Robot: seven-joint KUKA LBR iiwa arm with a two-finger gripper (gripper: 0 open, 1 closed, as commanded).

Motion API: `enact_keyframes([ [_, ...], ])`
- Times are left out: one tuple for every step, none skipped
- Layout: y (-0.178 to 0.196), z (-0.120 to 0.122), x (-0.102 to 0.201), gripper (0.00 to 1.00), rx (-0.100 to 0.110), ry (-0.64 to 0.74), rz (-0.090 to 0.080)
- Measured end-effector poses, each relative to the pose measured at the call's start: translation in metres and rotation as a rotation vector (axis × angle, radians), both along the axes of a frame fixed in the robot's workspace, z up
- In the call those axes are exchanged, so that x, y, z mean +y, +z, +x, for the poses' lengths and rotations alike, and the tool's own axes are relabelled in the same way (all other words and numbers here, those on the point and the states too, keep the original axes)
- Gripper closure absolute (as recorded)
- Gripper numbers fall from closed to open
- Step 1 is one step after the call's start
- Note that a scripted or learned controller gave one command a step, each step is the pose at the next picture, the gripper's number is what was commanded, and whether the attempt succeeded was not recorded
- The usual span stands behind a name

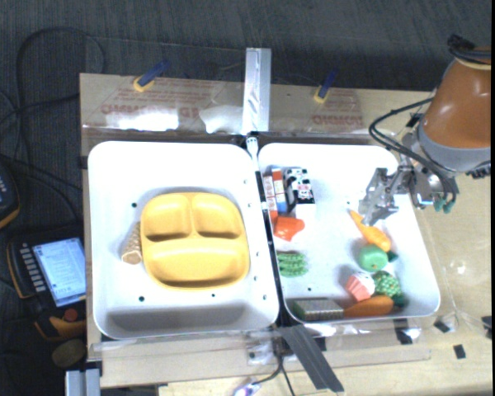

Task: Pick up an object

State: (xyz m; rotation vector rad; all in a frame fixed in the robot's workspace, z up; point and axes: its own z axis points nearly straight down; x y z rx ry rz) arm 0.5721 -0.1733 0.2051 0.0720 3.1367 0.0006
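Approach step: end effector [381, 198] poised just above the carrot [371, 230] in the right bin [330, 151], apparently released and grasping nothing, requiring descent onto the carrot before clenching and lifting.

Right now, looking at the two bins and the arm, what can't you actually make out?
- End effector, camera view: its metal parts blur together, so the grip state is unreadable.
- Toy cone: its right side is tucked under the yellow tray.
- Printed box: lettering too small to read.
- Arm: cut off by the right edge.
- Toy pile by the right bin's near corner: pieces overlap, shapes unclear.
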Motion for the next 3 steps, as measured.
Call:
enact_keyframes([
  [0.0, 0.0, 0.0, 0.0, 0.0, 0.0, 0.0],
  [-0.115, 0.011, -0.002, 0.0, -0.009, -0.216, -0.002],
  [-0.115, -0.031, -0.036, 0.0, -0.009, -0.233, -0.003],
])
